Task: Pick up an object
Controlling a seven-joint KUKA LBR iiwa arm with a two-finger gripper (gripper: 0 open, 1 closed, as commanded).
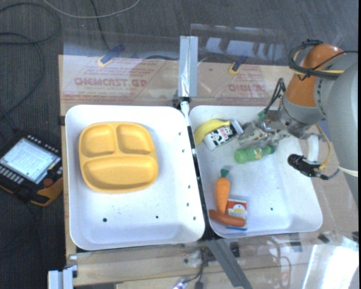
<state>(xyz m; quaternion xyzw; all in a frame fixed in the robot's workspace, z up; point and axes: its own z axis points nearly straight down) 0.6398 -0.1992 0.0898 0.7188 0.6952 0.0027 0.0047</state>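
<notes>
The claw (pixel 260 132), a cluster of metallic links at the end of the grey arm (pixel 343 119) with its orange band (pixel 310 71), sits low in the right bin (pixel 289 218); its tips blend into glare and shadow, so whether they are spread or pressed together cannot be told, and nothing can be made out between them. Directly below the claw, perhaps touching its underside, lies a smooth green bottle (pixel 253 155) on its side. To the claw's left, a curved yellow banana (pixel 209 127) is partly covered by a small black-and-white carton (pixel 221 136), the carton's near end reaching almost to the claw. Farther below and to the left lie a tapered orange carrot (pixel 222 188) with a green top, a small box (pixel 236 208) printed in red and white, and a reddish sausage-shaped item (pixel 227 219) whose right end is hidden under that box. A black cable loop (pixel 307 164) hangs just right of the claw. Well to the left, the second bin (pixel 132 230) holds a matte yellow three-compartment tray (pixel 117 156) with rounded corners. A handheld pendant (pixel 27 168) is cut off at the left edge.
</notes>
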